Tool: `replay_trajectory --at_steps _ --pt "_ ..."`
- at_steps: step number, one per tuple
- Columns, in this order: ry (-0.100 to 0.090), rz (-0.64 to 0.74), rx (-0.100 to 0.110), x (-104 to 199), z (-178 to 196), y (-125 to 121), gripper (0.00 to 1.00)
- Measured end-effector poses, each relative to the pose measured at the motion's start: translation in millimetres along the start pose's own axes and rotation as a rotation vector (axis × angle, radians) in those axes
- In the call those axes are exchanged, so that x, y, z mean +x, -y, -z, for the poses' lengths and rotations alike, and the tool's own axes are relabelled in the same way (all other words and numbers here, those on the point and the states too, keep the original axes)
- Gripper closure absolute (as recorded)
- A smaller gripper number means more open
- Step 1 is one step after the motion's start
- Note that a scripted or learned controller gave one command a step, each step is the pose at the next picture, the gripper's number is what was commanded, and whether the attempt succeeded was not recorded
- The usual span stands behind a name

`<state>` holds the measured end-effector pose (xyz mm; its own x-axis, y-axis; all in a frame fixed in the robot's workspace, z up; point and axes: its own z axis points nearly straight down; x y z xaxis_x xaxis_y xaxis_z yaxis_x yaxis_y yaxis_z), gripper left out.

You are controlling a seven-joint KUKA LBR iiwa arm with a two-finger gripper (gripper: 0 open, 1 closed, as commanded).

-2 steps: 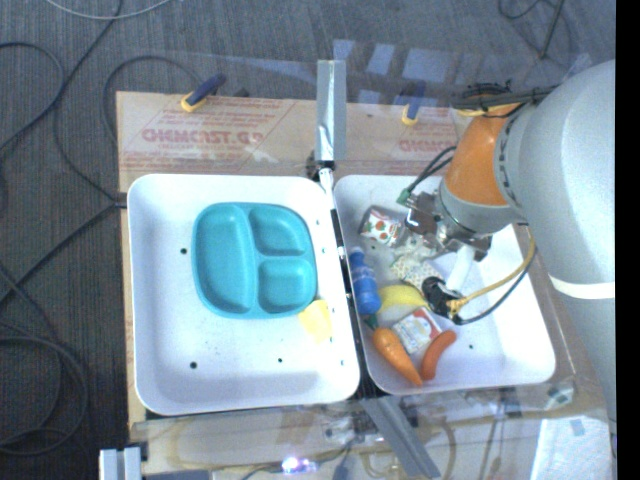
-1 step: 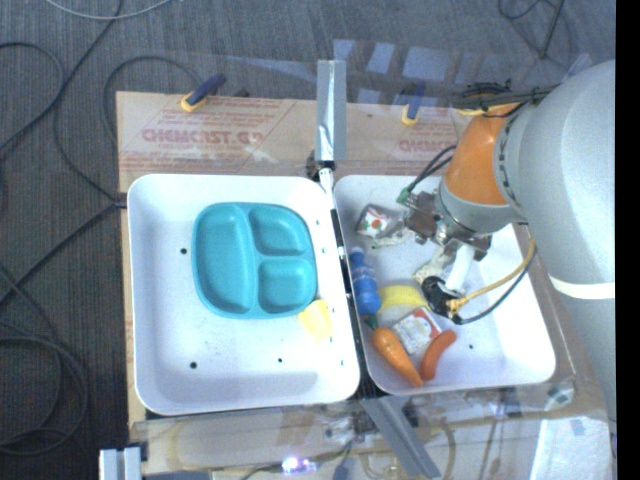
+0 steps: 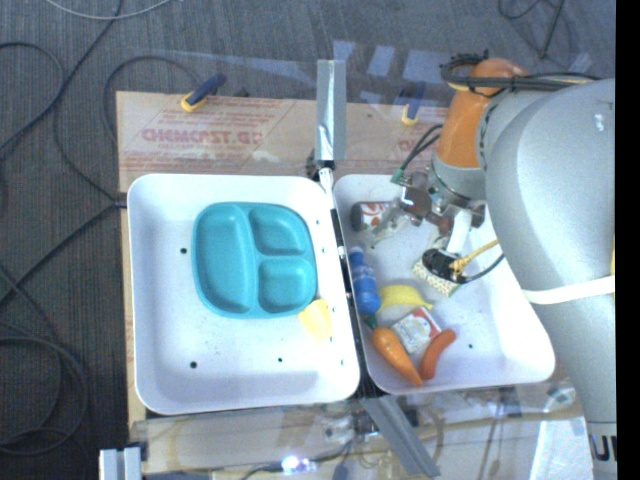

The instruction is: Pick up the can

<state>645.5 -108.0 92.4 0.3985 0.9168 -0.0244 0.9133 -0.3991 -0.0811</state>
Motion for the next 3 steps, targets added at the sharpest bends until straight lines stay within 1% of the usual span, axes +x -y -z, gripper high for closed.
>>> replay_trajectory --at_steps 1,2,3 --pt "0.000 -0.294 0.038 10 0 0 0.00" --pt "-0.004 -0.423 -0.026 51 76 21 0.00" --pt "-0.006 -0.513 -0.008 9 19 5 0.00"
